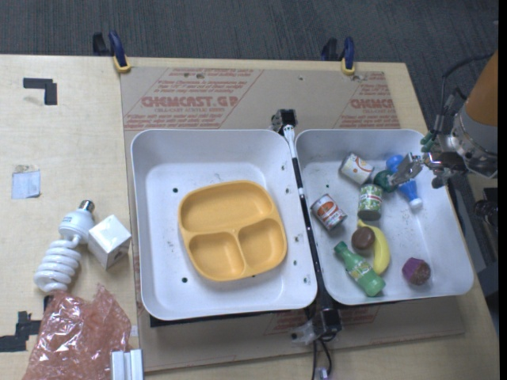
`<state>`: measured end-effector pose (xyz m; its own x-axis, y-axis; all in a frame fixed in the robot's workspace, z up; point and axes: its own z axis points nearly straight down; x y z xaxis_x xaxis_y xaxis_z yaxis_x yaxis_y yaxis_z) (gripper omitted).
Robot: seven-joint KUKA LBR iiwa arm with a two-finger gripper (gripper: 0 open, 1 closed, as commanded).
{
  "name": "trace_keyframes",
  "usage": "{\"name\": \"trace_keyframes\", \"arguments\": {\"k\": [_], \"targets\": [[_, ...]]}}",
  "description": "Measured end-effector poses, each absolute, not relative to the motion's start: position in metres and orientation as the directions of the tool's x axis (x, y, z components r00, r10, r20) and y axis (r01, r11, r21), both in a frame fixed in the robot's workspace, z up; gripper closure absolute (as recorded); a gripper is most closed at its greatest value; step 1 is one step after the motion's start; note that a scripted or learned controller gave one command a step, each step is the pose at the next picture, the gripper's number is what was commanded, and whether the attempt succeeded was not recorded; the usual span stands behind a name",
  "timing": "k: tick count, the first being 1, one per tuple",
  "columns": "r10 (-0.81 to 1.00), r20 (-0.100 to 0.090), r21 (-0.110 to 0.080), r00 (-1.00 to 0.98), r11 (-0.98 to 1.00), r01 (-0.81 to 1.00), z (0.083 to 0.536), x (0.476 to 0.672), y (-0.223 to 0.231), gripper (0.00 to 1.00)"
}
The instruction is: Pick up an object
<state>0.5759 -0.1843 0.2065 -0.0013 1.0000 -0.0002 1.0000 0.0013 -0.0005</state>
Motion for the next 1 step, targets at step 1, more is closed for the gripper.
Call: {"name": "trace_keyframes", "arguments": {"k": [1], "targets": [[1.000, 0.000, 0.000, -0.001, 0.001, 1.000, 0.0925, 0.5838, -0.1628, 0.00]]}}
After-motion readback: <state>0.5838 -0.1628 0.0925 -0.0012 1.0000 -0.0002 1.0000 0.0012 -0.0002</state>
